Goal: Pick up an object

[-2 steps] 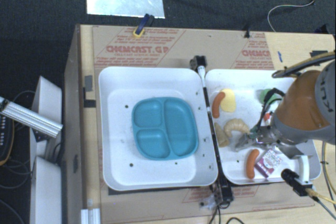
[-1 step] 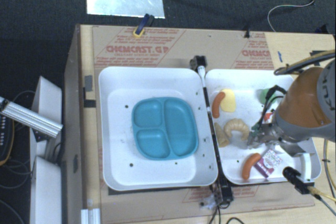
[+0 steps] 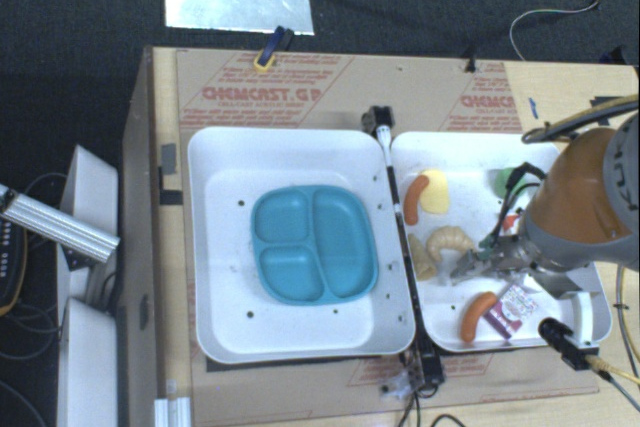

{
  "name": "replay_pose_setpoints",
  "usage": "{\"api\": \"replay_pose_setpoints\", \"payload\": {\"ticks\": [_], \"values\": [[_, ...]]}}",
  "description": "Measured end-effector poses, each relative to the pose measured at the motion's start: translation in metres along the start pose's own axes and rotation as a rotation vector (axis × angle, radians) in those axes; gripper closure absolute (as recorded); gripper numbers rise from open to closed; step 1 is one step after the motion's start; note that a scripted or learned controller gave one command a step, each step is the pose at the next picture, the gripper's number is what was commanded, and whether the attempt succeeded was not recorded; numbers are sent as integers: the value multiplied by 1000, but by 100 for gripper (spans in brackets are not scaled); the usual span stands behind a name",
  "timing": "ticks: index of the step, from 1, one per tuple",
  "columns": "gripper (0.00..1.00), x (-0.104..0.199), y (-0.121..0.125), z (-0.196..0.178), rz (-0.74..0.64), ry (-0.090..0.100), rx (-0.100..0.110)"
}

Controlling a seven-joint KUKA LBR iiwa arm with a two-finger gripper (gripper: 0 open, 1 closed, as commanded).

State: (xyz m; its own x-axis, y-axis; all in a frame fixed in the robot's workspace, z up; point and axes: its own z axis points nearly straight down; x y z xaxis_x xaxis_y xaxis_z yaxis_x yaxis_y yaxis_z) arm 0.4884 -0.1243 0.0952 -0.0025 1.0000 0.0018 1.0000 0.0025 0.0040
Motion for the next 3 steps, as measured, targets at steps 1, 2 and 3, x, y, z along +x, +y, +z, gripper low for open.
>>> {"api": "replay_pose_setpoints", "payload": {"ticks": [1,2,3], "values": [[0,-5,-2,11,1,-2,4],[0,-13,94,-22,-1,-3,0],[0,-49,164,-161,-2,-4,-2]]}}
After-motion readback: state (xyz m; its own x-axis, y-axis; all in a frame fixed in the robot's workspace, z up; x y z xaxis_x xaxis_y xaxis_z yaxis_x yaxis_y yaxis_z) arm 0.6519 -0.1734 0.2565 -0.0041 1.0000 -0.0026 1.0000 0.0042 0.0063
